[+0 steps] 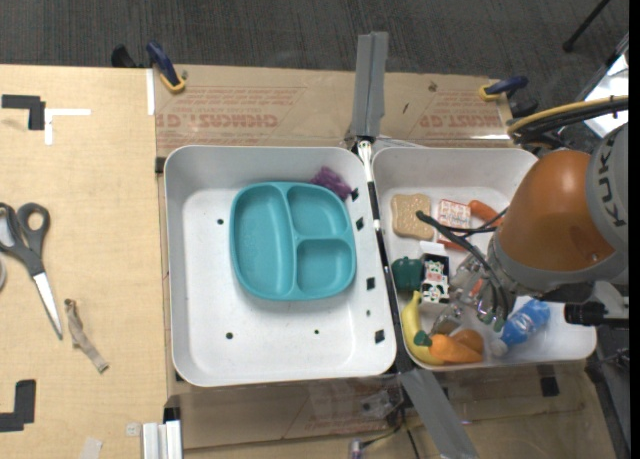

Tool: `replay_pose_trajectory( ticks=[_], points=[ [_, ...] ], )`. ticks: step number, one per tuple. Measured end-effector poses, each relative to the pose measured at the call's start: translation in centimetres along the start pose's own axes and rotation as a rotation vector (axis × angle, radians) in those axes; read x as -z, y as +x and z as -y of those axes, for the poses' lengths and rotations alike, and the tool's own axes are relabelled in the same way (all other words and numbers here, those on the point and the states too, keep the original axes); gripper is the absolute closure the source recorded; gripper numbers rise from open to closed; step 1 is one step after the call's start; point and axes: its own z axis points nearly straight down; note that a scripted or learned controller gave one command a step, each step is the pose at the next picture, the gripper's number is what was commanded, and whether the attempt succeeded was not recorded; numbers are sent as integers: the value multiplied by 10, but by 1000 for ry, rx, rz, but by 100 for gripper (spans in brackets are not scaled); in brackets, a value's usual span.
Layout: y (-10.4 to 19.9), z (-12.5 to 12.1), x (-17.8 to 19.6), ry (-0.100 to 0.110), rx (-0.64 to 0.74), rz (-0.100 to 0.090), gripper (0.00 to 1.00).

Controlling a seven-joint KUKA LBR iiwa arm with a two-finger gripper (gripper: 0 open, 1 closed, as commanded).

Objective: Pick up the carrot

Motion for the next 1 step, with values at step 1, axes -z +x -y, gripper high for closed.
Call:
replay_pose_trajectory(
  ticks=[1],
  points=[
    [-7, 12, 1, -3, 344, 6, 0]
  ],
)
